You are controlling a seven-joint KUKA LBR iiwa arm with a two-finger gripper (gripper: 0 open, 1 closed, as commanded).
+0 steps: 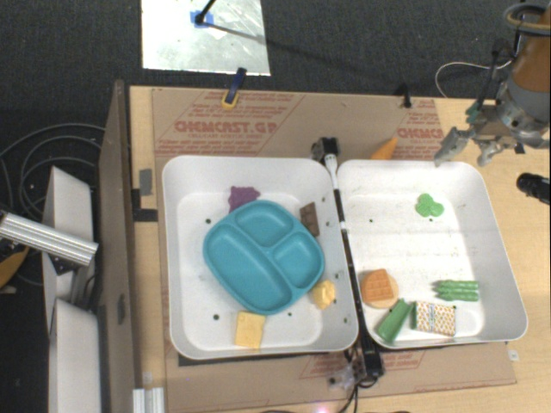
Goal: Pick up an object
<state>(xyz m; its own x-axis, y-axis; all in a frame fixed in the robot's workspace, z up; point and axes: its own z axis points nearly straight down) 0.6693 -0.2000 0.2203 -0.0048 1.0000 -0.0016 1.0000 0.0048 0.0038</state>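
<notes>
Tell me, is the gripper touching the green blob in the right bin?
Apart. The camera view shows the gripper above the bin's far rim, with bare white floor between it and the green blob.

I see a small flat green piece point(429, 205) lying in the right bin point(499, 256), toward its twelve o'clock edge.

The brown board point(284, 114) under the bins reads "CHEMCAST GP" in red.
</notes>
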